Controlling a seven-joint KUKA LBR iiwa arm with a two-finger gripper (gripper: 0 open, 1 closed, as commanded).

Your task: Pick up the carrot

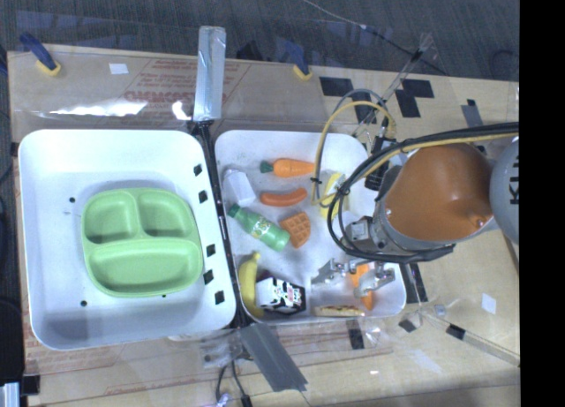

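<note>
While the arm (437, 193) leans in from the right, its orange band looming over the right bin (228, 145), the claw (353, 275) sits low near that bin's front right corner. Metal fingers (328, 271) show at the left of it, and a small orange-and-white piece (359, 280) lies right at the tip; whether the fingers are apart, together or clamped on that piece I cannot tell from this angle. Carrot (294, 167): lies on its side near the bin's back wall, green top toward the left, well apart from the claw, nothing touching it. Just in front of it, a red-orange sausage (283, 196). Green bottle (259, 225) lies slantwise mid-bin, a waffle piece (298, 228) just beside its lower end. White object (238, 187), clear-looking, near the left wall. Banana (249, 282) along the front left corner, with a small black-and-white carton (283, 295) touching or nearly touching it. A flat bready item (339, 311) lies at the front wall. Yellow and black cables (340, 145) loop over the bin's back right part. Left bin (35, 229): holds a green divided plate (141, 242), three compartments. Both bins sit side by side on the bench (494, 361).
</note>
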